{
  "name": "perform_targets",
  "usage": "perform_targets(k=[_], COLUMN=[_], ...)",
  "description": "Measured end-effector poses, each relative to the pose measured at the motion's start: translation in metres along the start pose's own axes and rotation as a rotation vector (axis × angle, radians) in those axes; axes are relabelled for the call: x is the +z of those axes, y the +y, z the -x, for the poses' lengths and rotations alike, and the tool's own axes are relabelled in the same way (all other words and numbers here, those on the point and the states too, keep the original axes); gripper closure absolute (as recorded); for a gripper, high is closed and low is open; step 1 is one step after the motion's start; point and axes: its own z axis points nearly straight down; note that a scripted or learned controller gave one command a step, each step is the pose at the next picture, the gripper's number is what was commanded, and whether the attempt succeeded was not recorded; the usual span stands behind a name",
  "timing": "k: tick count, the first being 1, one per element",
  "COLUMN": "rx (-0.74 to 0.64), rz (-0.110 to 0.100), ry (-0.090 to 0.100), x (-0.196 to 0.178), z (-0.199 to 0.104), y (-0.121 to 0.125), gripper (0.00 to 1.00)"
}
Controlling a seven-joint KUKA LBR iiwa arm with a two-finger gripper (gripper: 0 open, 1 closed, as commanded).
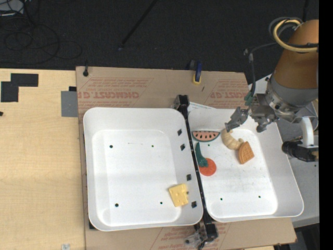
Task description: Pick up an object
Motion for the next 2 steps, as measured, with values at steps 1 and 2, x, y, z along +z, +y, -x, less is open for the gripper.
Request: perform_targets(k=[1,2], rx=[0.0,-0.004], rz=[0.02,-0.001], ry=[-0.005,-0.002], x=[-0.2087,-0.2082], z=[0.0121,0.0108], y=[0.0073,0.007], gripper=[0.0,1.0])
